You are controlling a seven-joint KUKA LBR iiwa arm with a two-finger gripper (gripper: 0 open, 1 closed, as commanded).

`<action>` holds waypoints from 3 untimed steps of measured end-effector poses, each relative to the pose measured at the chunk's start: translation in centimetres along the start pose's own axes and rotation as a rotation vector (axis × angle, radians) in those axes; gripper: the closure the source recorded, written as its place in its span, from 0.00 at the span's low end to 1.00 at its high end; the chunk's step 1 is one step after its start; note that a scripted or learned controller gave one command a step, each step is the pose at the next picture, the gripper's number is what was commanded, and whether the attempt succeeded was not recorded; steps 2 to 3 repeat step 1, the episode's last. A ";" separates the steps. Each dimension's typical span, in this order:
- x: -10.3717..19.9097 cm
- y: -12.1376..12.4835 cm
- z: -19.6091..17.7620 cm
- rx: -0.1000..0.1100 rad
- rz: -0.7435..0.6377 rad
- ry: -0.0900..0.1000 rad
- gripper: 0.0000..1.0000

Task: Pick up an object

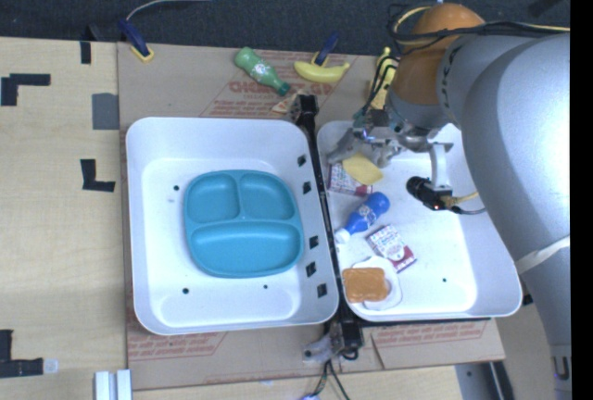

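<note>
My gripper (372,146) hangs over the back left corner of the right bin (463,268), under the orange wrist band. Just in front of it lies a yellow wedge (367,170) on a pale printed packet (345,180); whether they touch the gripper is unclear. Further forward in the same bin are a small blue bottle (367,213), a red and white packet (391,246) and a brown toast-like piece (367,283). A blue divided plate (244,222) sits in the left bin (157,148).
A green bottle (261,71) and a yellow banana (321,70) lie on the cardboard behind the bins. The big grey arm (519,139) covers the right bin's back right side. A black divider (317,194) runs between the bins.
</note>
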State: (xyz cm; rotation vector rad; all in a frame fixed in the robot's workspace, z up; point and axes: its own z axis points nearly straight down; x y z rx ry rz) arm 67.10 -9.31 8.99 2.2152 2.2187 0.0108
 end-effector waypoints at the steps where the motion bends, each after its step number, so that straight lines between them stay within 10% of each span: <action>1: 0.1 0.1 -1.1 -0.003 -0.002 0.001 1.00; 3: 0.1 0.1 -1.1 -0.003 -0.002 0.001 1.00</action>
